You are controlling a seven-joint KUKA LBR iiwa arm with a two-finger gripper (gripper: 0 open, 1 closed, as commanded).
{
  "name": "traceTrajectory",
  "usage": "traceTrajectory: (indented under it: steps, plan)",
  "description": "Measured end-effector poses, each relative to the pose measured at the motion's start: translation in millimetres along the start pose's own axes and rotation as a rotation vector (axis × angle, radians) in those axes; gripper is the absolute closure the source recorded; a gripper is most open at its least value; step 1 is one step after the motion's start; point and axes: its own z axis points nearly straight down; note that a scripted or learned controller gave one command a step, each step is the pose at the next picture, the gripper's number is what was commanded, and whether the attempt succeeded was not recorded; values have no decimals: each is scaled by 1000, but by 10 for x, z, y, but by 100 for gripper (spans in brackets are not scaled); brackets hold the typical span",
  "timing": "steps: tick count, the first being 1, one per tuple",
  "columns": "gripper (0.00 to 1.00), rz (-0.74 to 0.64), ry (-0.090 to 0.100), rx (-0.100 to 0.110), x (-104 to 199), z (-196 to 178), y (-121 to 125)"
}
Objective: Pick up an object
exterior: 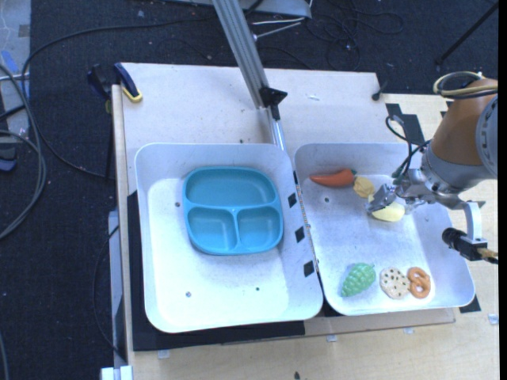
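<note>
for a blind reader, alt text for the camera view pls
The gripper sits low in the right bin at a yellow toy, near a carrot, cookie and pretzel. The left bin holds a blue tray.
</note>
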Motion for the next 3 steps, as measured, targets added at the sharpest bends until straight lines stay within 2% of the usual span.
traceTrajectory:
  steps: [2,3]
  plan:
    - [100,-2,0,-3,10,-1153,117]
    - [100,-2,1,1,12,-1164,125]
